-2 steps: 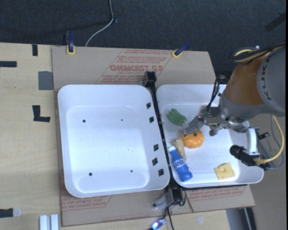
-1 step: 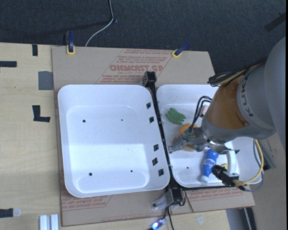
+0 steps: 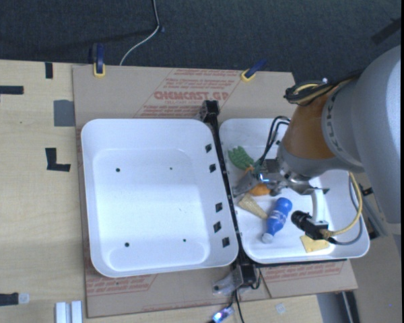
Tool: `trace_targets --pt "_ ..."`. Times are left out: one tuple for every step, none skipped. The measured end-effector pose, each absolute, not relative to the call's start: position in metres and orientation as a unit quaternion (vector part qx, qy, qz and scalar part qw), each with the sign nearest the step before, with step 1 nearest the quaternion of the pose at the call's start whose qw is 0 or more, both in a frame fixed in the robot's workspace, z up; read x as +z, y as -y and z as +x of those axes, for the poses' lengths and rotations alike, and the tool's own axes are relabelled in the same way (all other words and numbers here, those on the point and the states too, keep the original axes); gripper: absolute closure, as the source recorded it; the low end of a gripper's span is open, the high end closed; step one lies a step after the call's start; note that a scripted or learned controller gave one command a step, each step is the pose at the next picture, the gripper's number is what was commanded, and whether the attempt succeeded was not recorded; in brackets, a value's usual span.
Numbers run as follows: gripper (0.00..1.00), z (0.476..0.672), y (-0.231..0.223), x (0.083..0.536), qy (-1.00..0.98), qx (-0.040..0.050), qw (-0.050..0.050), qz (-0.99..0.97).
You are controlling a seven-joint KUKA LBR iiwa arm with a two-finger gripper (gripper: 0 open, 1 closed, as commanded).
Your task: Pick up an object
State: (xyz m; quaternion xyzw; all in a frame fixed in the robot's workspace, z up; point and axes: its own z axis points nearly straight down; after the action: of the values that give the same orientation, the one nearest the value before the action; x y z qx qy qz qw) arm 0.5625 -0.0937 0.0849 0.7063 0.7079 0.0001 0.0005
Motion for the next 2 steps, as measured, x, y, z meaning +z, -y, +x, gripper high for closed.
trace_targets --pt "1.00 0.561 0.094 0.095 -0.707 -0.0002 0.001 0.707" --pt "1.00 0.494 0.041 0.189 -0.709 0.0013 -0.001 0.705"
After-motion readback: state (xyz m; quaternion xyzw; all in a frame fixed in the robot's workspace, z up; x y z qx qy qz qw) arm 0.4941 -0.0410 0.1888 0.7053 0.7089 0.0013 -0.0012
